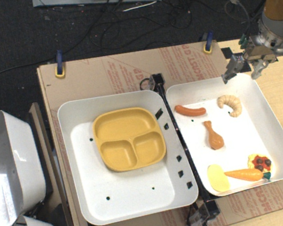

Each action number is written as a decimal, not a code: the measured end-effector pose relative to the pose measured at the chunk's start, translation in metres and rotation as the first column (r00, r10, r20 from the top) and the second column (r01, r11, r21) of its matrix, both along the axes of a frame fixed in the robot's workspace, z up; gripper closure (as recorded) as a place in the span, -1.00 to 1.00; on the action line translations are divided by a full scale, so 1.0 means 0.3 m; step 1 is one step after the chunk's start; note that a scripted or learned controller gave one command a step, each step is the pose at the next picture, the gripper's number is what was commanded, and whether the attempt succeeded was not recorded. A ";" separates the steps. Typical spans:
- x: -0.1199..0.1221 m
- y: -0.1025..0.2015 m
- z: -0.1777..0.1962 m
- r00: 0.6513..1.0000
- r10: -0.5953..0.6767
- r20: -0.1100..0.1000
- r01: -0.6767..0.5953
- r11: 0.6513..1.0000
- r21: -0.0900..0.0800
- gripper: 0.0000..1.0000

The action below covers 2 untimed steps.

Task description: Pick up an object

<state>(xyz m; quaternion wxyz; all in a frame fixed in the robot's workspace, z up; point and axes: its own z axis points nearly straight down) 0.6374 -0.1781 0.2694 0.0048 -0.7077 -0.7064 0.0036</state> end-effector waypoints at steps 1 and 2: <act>0.007 0.002 0.025 1.000 0.003 0.012 -0.003 1.000 -0.002 -1.00; -0.010 -0.020 -0.175 1.000 0.000 0.006 0.000 1.000 -0.001 -1.00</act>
